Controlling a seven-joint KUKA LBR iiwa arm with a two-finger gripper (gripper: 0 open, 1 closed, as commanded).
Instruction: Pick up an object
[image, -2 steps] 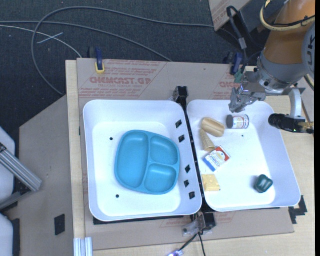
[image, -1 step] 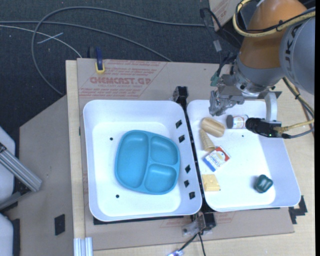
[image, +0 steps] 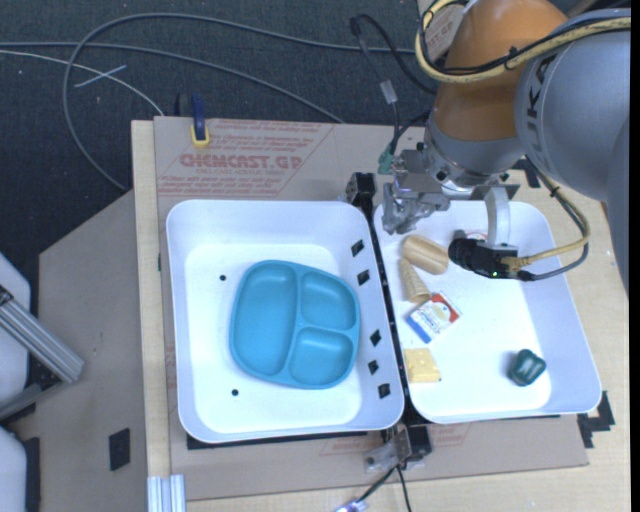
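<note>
My gripper (image: 404, 217) hangs over the far left corner of the right bin (image: 560, 300), its metal fingers pointing down just above the bin floor. A tan bread-like roll (image: 427, 253) lies a little to its right and nearer. Below that lie a beige cone-shaped piece (image: 413, 281), a small red, white and blue packet (image: 433, 318) and a yellow cracker-like square (image: 422, 365). A teal block (image: 526, 368) sits near the bin's front right. I see nothing between the fingers.
The left bin (image: 190, 300) holds a blue divided plate (image: 295, 323). Black clips (image: 379, 330) line the seam between the bins. A black cable with a sensor (image: 485, 255) crosses the right bin's far side. Cardboard lies under both bins.
</note>
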